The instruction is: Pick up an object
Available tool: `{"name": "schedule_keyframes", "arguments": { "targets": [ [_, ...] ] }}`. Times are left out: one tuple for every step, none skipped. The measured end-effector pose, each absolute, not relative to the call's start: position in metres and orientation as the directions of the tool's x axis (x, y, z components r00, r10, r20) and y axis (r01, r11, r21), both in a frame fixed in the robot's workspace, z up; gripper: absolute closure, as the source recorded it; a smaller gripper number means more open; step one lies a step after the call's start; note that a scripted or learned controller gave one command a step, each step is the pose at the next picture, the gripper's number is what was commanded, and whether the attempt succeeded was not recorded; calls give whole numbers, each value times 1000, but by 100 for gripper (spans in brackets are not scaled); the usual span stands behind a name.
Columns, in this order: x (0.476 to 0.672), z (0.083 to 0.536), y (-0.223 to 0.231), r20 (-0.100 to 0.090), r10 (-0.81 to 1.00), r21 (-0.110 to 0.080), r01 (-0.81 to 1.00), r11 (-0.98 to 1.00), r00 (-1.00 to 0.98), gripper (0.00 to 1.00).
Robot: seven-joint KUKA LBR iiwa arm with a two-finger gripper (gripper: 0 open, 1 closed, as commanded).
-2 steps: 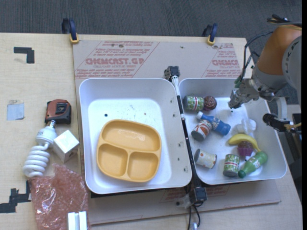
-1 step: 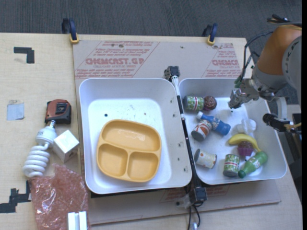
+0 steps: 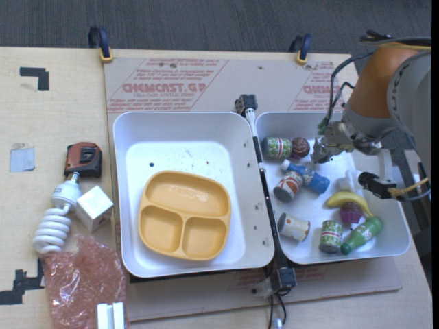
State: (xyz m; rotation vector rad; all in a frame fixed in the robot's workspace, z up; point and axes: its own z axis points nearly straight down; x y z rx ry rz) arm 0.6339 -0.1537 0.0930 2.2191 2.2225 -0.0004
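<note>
My gripper (image 3: 321, 154) hangs low over the back middle of the right bin (image 3: 394, 247), reaching in from the right. Just left of it lie a dark red berry-like ball (image 3: 300, 147) and a green can (image 3: 278, 147). Directly in front of the gripper sits a blue object (image 3: 314, 179), with a small brown-and-white can (image 3: 288, 186) beside it. Farther forward are a banana (image 3: 345, 199), a purple item (image 3: 351, 214), a green bottle (image 3: 362, 233), a green tin (image 3: 330, 236) and a white can (image 3: 293, 227).
The left bin (image 3: 130, 204) holds a yellow divided plate (image 3: 184, 214). On the bench to the left lie a tape measure (image 3: 83, 159), a spiral light bulb (image 3: 56, 218), a white cube (image 3: 95, 204) and a pink mesh bag (image 3: 82, 279). The grey arm (image 3: 391, 88) covers the right bin's back right corner.
</note>
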Motion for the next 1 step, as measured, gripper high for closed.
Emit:
{"name": "schedule_keyframes", "arguments": {
  "targets": [
    [590, 93, -126, -1, 1000, 0, 1000, -1, 1, 0]
  ]
}}
